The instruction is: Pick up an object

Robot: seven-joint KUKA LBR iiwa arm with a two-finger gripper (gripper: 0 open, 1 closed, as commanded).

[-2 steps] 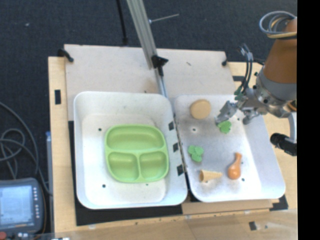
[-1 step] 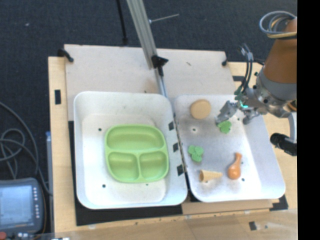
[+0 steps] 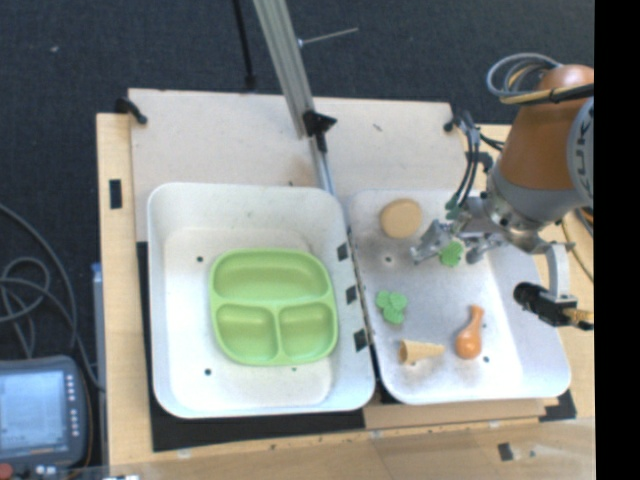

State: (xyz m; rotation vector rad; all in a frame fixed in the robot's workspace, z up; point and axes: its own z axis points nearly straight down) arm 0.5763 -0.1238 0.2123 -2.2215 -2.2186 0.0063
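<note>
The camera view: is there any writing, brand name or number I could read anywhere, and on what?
None can be read.
Handheld control panel, bottom left: its screen and buttons are too blurred to read.
Orange band on the arm: no legible marking.
Green divided plate: plain.

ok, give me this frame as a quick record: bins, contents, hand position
left bin: holds a green divided plate, three compartments, lying flat
right bin: holds a tan round piece, a green leafy piece, an ice cream cone on its side, an orange pear-shaped piece
hand: low over the right bin's far half, beside a small green piece
grip: cannot tell if anything is held
arm: reaches in from the right
</note>
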